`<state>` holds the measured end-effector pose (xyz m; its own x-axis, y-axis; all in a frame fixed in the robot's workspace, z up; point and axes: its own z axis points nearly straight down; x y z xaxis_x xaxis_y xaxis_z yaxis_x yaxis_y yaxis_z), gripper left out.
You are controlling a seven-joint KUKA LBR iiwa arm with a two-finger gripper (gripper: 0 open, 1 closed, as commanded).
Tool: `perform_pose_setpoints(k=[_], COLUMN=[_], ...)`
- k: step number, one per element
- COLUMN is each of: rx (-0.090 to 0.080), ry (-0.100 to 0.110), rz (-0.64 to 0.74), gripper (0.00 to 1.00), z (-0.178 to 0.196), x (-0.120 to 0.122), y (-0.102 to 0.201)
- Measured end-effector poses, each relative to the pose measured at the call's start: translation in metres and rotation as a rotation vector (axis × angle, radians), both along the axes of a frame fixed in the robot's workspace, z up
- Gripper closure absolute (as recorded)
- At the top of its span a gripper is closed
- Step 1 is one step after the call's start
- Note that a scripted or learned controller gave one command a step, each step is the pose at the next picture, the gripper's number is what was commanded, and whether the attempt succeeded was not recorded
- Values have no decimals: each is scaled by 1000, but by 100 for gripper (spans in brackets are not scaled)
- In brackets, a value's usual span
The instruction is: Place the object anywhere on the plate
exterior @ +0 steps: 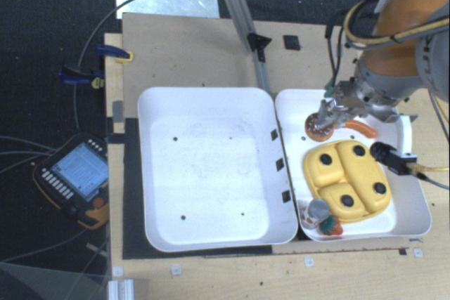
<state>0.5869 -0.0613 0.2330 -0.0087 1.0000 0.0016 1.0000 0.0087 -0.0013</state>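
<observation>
The left bin (207, 165) on the tabletop (190, 46) is bare white. In the right bin (415, 218) a small brown round object (318, 126) lies near the back left corner, directly under the tool (325, 117), whose tips come down onto it; whether they are clenched on it or released cannot be told. The yellow sectioned plate (348, 179) sits just right of and in front of the object, apart from it. An orange piece (362, 128) lies right of the tool. The arm (401, 31) reaches in from the right, wrist bent down.
</observation>
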Motion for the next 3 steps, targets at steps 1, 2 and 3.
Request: perform_pose_setpoints(k=[1, 2, 3], rx=[1, -1, 1], ry=[-1, 1, -1], rz=[1, 0, 2], gripper=[100, 100, 100], z=[5, -5, 3], x=[-16, -37, -53], y=[43, 89, 145])
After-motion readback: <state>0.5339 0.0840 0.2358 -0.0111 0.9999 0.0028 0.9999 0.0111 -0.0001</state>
